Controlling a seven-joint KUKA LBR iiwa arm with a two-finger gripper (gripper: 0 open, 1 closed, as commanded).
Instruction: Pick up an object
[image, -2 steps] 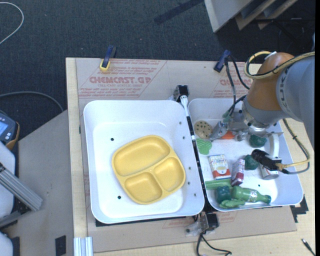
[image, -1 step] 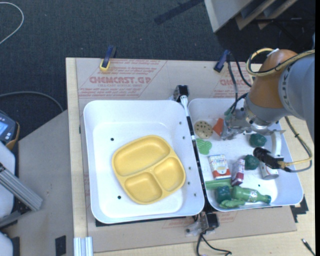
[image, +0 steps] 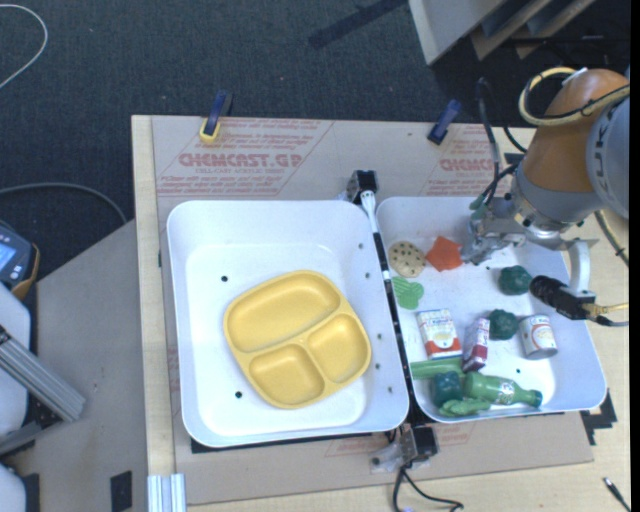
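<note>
Hovering over the right bin (image: 590, 385), my gripper (image: 478, 243) sits just beside the orange piece (image: 443, 254) near the bin's far edge, presumably lining up a grasp; its state I cannot tell.

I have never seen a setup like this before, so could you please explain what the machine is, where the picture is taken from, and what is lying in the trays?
The picture comes from one fixed camera above the bench, looking down at a slant. The grey and orange machine at the right is a robot arm; its gripper is low over the right bin, beside an orange piece. Whether it grasps anything cannot be seen. That bin holds small toy groceries: a cookie, a small carton, a can, a green bottle and other green pieces. The left bin holds a yellow divided plate.
</note>
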